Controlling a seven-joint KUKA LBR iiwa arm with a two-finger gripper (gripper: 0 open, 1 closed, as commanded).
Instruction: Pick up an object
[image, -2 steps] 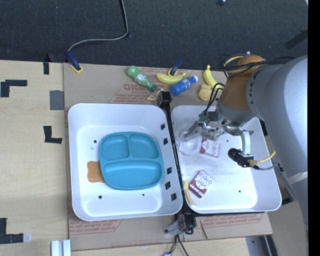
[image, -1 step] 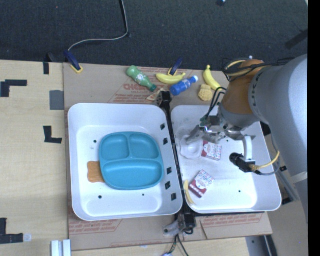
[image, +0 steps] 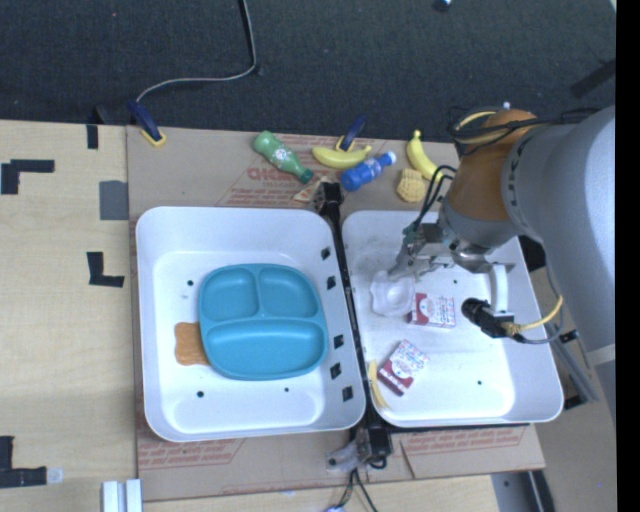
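My gripper (image: 412, 258) reaches down into the right bin (image: 520, 400) near its upper left part. Its fingers (image: 408, 254) point at a clear, crumpled plastic object (image: 391, 294) just below them. A small red and white packet (image: 433, 310) lies to the right of that object. Another red and white packet (image: 400, 366) lies lower, with a yellow item (image: 374, 380) at its left edge. The arm's wrist covers the fingers' upper part.
The left bin (image: 160, 400) holds a blue divided plate (image: 263, 320) with an orange piece (image: 187, 344) under its left side. Behind the bins lie a green bottle (image: 282, 156), two bananas (image: 341, 155), a blue bottle (image: 366, 171) and a yellow corn piece (image: 410, 184).
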